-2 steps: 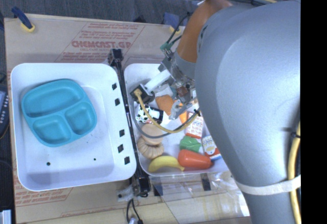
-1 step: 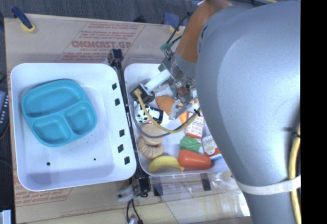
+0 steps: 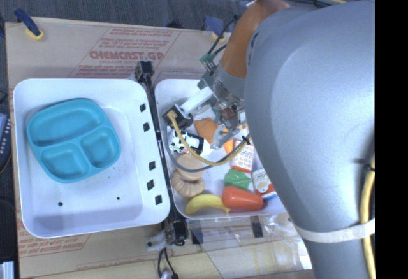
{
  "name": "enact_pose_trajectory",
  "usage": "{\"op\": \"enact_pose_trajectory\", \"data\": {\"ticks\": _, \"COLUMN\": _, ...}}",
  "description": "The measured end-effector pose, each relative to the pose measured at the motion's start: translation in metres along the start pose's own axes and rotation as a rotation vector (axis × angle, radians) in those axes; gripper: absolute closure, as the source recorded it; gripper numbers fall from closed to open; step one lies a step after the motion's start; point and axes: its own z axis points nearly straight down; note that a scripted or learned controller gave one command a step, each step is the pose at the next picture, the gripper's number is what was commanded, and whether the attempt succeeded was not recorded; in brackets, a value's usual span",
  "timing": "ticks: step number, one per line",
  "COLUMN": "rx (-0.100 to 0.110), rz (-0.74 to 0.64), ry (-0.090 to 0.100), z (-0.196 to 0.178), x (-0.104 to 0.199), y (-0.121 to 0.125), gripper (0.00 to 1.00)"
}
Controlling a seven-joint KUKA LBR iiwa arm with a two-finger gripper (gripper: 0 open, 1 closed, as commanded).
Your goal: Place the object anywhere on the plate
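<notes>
A blue three-compartment plate (image 3: 71, 139) lies in the left bin (image 3: 83, 214), toward its upper left. My gripper (image 3: 217, 128) is down in the right bin (image 3: 171, 92), over a pile of toy food. An orange piece (image 3: 207, 128) lies right under the gripper. Nearby are a round tan cookie-like piece (image 3: 187, 183), a yellow banana (image 3: 204, 203), a red-orange pepper-like toy (image 3: 243, 198), a green piece (image 3: 237, 178) and a small carton (image 3: 244, 157). The arm's bulk hides much of the bin's right side.
A black divider strip with clips (image 3: 152, 137) runs between the two bins. The bins sit on a cardboard sheet (image 3: 121, 48). The lower half of the left bin is bare white floor.
</notes>
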Motion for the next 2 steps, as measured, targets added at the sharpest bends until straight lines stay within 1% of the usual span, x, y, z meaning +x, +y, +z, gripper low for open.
{"op": "enact_pose_trajectory", "data": {"ticks": 2, "rx": 0.000, "rz": 0.000, "ry": 0.000, "z": 0.0000, "x": 0.0000, "y": 0.0000, "gripper": 0.00}}
